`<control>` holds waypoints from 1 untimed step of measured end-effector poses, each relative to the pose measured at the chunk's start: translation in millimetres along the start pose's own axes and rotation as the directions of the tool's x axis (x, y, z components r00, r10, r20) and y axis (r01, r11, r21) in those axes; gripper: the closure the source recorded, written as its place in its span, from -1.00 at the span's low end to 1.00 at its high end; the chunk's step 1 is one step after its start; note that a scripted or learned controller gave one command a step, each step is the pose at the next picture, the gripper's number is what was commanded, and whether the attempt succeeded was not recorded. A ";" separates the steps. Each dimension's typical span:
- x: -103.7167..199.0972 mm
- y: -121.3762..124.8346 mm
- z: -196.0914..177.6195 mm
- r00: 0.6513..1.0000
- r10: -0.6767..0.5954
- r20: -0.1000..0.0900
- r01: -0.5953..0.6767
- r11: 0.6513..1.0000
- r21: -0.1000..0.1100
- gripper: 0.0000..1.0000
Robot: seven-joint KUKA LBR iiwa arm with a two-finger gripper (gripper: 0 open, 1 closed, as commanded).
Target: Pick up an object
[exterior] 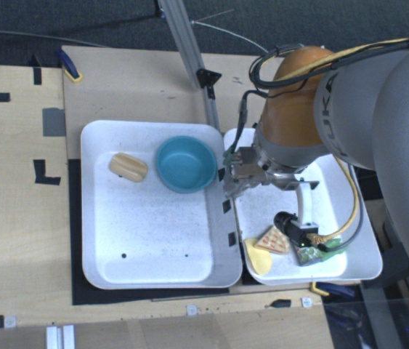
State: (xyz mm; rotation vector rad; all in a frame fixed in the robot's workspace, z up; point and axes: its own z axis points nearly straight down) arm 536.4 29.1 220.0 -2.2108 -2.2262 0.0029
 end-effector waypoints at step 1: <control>60.1 -1.4 5.2 1.000 -0.002 0.000 0.002 1.000 -0.001 1.00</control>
